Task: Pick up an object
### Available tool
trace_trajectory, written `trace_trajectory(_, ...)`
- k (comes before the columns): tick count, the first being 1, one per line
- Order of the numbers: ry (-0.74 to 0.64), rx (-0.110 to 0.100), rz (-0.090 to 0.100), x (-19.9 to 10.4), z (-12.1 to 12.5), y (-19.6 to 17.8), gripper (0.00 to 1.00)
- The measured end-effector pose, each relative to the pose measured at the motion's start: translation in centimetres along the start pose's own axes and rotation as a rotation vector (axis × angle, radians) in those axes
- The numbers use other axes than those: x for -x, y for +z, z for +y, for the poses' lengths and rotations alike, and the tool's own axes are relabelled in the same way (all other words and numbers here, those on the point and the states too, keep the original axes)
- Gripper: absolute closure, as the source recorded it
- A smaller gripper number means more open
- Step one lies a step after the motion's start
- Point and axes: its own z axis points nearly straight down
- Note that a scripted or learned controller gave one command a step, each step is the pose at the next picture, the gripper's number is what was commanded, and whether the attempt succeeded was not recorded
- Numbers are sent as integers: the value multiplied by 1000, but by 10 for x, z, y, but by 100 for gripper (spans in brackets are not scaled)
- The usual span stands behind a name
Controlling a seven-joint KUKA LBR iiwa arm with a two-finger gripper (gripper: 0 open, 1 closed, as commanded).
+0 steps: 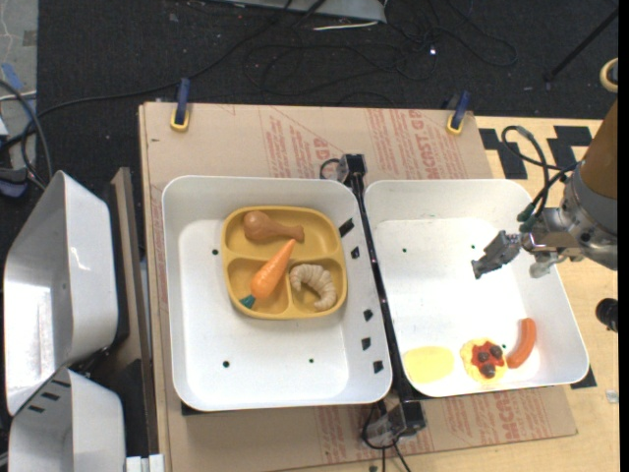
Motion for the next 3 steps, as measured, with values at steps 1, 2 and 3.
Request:
trace_trajectory(1, -3, 10, -1, 0, 2, -5, 0)
trace_trajectory(2, -1, 5, 0, -5, 11, 45, 0)
trace_trajectory(3, 0, 4, 0, -7, 6, 108, 0)
